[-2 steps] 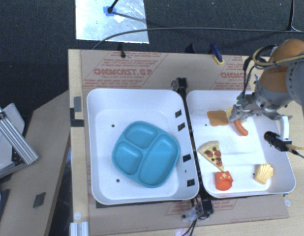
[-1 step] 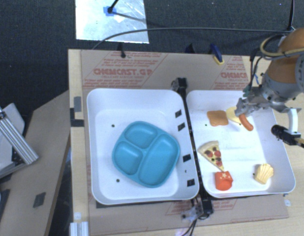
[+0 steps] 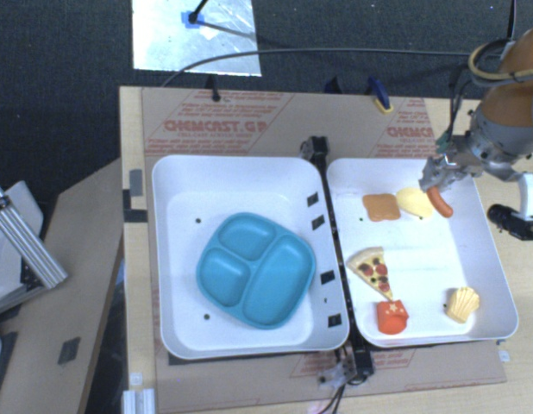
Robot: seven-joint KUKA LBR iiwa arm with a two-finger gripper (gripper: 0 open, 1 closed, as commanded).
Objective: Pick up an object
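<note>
My gripper hangs over the far right corner of the right bin. A small red sausage slants down from between its fingers, its upper end pinched there. The sausage hangs beside a pale yellow piece, and I cannot tell if the two touch. Left of that lies a brown toast slice. A pizza slice lies mid-bin, with a red toy and a yellow ridged piece near the front wall.
The left bin holds a blue divided plate. A black divider runs between the bins. Cables and the arm's grey wrist stand at the right, beyond the right bin's rim.
</note>
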